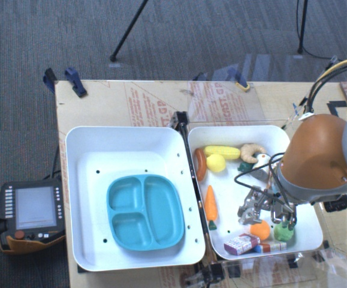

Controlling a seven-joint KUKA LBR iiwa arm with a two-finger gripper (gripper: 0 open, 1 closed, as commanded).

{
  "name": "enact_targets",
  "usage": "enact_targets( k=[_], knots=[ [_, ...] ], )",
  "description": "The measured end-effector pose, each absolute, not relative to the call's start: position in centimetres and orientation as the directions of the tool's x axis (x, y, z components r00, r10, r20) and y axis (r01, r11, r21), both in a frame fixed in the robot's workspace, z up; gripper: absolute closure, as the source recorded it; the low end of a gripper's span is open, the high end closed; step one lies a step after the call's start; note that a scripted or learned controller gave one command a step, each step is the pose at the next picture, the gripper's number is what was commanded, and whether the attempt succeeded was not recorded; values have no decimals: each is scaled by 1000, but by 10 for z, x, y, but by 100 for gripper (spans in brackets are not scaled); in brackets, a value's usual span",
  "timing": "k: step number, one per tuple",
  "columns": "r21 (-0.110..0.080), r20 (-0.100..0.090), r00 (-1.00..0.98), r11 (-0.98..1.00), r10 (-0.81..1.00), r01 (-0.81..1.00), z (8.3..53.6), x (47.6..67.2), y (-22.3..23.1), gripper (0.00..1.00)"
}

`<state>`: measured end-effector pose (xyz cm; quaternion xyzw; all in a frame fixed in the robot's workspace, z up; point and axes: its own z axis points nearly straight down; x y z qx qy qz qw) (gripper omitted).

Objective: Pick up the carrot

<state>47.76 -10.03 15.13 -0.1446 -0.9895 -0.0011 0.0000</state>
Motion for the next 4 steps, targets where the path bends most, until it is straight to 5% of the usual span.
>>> enact_targets(
  k=[1,2,3,4],
  knots=[
    [0,1,-786,786,618,618,153,476,-123,100],
    [2,1,-780,780,626,626,188,477,-75,100],
    [0,2,-780,780,626,626,186,477,-75,0],
    [-1,4,-791,791,612,612,85,475,-100,0]
  ],
)
